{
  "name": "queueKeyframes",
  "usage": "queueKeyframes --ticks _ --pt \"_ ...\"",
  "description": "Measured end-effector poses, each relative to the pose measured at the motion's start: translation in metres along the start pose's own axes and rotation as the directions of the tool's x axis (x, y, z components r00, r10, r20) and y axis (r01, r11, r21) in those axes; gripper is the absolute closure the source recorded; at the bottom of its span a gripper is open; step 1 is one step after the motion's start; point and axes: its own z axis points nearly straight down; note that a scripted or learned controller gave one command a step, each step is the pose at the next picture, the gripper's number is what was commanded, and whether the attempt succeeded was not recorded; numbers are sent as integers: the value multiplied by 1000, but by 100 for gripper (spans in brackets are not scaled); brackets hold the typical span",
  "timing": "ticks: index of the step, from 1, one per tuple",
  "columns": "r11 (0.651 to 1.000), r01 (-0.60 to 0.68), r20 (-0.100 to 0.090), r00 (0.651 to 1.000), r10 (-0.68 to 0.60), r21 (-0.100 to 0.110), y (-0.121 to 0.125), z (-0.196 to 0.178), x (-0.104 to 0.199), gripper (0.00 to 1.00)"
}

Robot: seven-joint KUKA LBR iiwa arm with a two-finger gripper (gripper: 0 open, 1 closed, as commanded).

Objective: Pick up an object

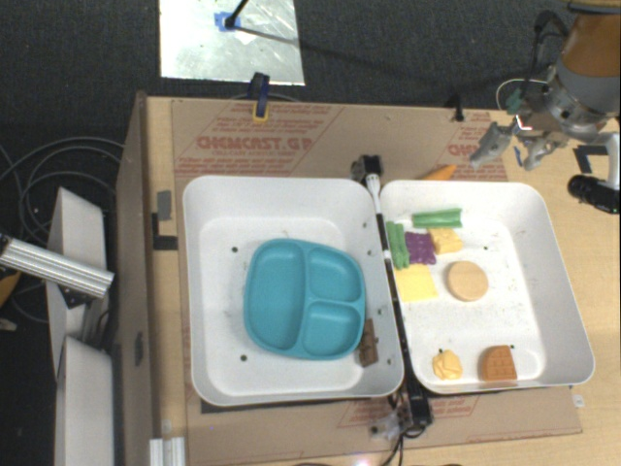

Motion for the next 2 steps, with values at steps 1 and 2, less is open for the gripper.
queueKeyframes --ticks 1,2 --pt "1000 6 -5 1000 -6 9 -36 64 60 0" --pt "1000 -7 0 1000 7 14 -65 174 3 0"
